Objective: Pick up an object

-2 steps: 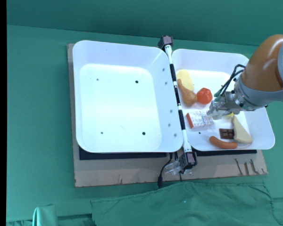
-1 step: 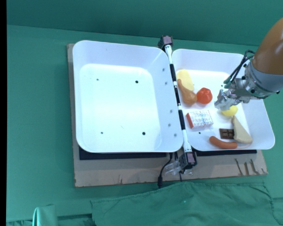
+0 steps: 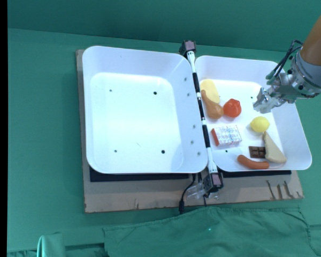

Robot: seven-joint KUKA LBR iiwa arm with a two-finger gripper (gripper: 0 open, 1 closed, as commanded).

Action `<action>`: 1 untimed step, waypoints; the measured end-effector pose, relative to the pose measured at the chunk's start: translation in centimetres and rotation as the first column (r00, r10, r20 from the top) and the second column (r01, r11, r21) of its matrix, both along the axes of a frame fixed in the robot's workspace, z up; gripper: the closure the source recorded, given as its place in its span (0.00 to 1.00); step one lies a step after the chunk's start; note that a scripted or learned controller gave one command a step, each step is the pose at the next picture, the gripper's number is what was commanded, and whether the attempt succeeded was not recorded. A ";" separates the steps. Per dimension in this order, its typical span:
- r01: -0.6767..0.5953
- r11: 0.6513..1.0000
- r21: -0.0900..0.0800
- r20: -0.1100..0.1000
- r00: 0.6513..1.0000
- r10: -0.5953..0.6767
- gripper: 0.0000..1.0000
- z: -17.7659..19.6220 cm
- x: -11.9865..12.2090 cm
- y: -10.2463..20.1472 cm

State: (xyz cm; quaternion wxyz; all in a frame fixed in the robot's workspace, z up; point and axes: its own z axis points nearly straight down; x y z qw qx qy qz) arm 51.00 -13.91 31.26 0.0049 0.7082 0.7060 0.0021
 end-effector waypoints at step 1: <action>0.001 1.000 0.000 0.002 1.000 -0.001 1.00 5.8 -0.8 -0.6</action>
